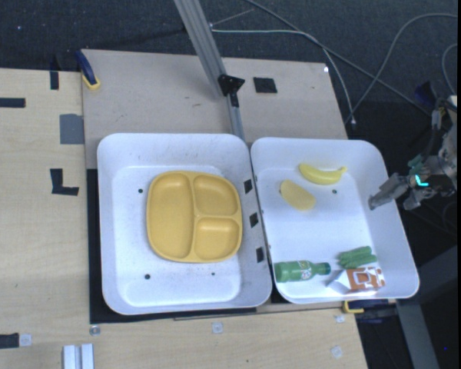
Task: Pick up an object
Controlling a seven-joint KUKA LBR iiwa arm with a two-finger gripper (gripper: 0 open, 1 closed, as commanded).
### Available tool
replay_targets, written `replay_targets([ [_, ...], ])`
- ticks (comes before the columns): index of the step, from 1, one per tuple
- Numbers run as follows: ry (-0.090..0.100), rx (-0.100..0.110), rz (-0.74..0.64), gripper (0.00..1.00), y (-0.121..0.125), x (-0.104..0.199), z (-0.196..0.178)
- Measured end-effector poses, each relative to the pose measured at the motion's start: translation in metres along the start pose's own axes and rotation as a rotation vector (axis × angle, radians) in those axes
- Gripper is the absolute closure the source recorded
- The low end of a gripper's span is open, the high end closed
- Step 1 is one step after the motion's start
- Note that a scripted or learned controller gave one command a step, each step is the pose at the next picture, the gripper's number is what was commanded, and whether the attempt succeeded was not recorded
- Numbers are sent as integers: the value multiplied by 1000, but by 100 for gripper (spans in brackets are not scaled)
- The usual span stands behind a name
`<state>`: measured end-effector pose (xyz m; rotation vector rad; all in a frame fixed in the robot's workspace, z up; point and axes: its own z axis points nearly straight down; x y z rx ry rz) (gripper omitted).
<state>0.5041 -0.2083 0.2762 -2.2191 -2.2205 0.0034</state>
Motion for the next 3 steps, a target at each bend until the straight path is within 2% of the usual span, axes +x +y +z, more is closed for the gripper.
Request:
replay_targets([
  [1,-1,-2,0,0,0,0,-1],
  [3,2,4,1,0,-8,-7,118],
])
